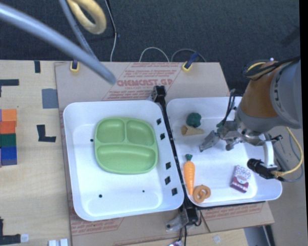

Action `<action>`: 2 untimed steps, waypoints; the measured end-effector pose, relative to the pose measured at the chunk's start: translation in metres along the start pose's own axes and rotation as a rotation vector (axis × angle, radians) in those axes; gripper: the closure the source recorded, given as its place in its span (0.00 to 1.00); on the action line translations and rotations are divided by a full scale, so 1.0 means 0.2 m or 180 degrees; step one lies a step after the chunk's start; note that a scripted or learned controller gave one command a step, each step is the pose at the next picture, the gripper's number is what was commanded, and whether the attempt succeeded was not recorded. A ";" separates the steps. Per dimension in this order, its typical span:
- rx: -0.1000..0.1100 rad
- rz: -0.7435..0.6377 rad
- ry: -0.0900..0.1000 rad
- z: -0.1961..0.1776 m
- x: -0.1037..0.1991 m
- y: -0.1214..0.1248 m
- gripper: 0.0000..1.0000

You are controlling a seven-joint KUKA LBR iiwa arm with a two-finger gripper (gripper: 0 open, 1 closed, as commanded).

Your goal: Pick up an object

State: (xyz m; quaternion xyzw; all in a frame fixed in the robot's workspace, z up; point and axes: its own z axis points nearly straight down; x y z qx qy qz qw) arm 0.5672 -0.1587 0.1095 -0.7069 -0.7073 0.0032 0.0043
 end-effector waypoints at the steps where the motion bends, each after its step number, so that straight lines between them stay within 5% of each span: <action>1: -0.0001 -0.0008 0.0001 -0.05 0.00 0.00 1.00; 2: -0.0034 -0.0001 -0.0008 -0.32 -0.04 -0.01 1.00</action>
